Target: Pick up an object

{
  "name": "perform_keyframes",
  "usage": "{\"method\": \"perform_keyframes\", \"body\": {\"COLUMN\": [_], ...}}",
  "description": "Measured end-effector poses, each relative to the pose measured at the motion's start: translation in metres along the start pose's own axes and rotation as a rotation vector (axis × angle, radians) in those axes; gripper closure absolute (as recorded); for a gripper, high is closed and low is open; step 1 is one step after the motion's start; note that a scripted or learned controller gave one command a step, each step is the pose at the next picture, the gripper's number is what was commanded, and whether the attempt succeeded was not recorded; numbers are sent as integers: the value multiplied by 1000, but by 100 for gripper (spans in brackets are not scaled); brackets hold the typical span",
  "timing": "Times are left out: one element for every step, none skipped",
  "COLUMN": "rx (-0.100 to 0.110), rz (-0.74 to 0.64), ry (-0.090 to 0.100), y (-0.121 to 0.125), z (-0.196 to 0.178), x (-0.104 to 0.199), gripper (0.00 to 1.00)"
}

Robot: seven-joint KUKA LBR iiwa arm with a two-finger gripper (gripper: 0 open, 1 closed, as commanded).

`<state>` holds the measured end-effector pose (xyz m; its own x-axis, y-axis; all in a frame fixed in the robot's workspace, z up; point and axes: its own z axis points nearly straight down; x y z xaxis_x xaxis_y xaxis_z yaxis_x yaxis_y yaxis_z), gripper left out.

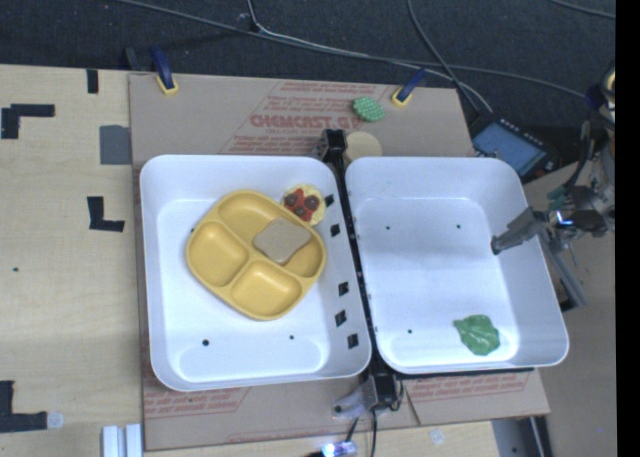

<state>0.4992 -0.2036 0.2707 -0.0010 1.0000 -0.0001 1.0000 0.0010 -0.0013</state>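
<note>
Tray (225, 255) lies in left bin (160, 275); lump (477, 333) in right bin's (420, 195) near corner

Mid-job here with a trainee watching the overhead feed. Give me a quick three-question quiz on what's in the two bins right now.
1. True or false: the yellow divided plate lies in the right bin.
2. Which item lies in the right bin's near corner?
A. the green lump
B. the brown slice
C. the red piece
3. Fill in: the brown slice rests on the ____.

Key
1. False; it lies in the left bin.
2. A
3. yellow divided plate
</note>
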Motion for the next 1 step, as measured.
{"method": "perform_keyframes", "body": {"rx": [4], "rz": [0], "ry": [1], "y": [-8], "z": [51], "x": [7], "gripper": [0]}}
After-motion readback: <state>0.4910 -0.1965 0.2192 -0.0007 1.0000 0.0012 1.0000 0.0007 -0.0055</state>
